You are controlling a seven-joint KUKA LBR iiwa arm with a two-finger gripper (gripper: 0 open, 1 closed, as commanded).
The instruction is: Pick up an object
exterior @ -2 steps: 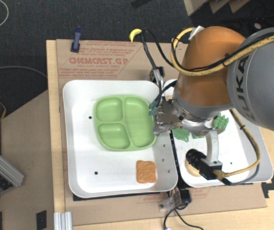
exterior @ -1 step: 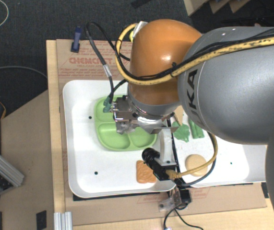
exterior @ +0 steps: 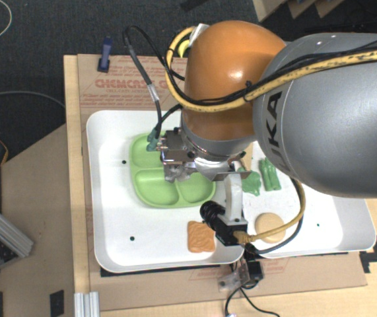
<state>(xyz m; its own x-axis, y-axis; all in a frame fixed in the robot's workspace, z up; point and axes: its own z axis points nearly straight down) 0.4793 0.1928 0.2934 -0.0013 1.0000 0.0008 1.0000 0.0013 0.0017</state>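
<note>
Hanging low over the left bin, the gripper sits beneath the arm's bulky wrist, which hides so much of it that I cannot tell whether it is open or closed. Directly under it lies a green divided plate, the likeliest thing to be picked, resting flat on the bin floor with its ridges and compartments facing up. Further out, an orange waffle piece lies near the bin's front edge, while a tan round biscuit and some green pieces lie in the right bin. The main risk, as I judge it, is the plate itself: wide, shallow and smooth, it gives little to pinch except a rim or ridge, so a closure landing inside a compartment would likely catch nothing, or tip the plate and let it slide off during the lift.
</note>
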